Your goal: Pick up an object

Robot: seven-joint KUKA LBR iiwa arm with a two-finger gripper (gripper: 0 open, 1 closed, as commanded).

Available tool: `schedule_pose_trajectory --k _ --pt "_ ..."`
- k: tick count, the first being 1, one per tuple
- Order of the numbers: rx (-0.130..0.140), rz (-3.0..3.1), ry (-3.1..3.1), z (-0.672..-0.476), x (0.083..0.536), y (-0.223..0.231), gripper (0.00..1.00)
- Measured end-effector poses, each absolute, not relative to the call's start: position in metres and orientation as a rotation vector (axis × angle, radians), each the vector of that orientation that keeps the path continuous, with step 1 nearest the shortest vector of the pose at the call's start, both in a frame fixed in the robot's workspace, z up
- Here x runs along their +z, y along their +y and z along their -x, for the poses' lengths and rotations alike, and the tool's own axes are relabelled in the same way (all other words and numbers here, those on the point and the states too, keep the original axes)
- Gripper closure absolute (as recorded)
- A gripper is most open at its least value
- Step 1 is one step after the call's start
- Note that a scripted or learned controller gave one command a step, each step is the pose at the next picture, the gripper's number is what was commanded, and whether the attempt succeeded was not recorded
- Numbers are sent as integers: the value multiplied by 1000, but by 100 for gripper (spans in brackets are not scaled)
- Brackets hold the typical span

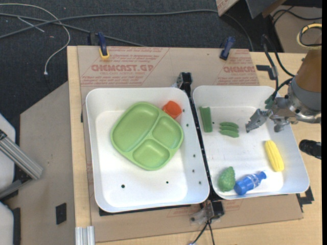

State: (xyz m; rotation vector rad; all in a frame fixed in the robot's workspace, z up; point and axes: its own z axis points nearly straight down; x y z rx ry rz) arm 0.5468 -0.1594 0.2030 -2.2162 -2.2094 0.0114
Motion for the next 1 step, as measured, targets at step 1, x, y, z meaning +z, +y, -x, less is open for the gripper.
schedule_pose_trajectory --k 1 --pt "0 2220 -2221 -550 210 -159 0"
